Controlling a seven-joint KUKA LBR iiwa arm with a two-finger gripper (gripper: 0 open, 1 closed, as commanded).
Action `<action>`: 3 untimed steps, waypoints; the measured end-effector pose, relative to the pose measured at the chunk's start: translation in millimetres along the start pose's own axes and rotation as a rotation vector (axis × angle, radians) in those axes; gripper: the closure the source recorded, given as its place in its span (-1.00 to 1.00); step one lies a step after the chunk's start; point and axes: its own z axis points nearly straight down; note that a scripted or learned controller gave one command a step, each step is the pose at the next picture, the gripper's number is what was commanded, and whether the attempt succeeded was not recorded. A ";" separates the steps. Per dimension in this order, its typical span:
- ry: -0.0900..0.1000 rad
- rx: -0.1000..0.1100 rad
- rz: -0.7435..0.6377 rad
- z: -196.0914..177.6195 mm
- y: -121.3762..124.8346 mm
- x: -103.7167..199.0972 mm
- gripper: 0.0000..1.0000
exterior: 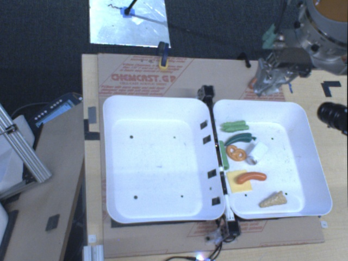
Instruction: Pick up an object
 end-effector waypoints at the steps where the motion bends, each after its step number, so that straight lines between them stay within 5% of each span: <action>1: 0.000 0.017 -0.007 13.7 37.2 147.1 1.00; 2: -0.002 0.016 0.003 7.3 -0.6 156.0 1.00; 3: -0.009 0.026 0.009 121.7 -1.2 161.7 1.00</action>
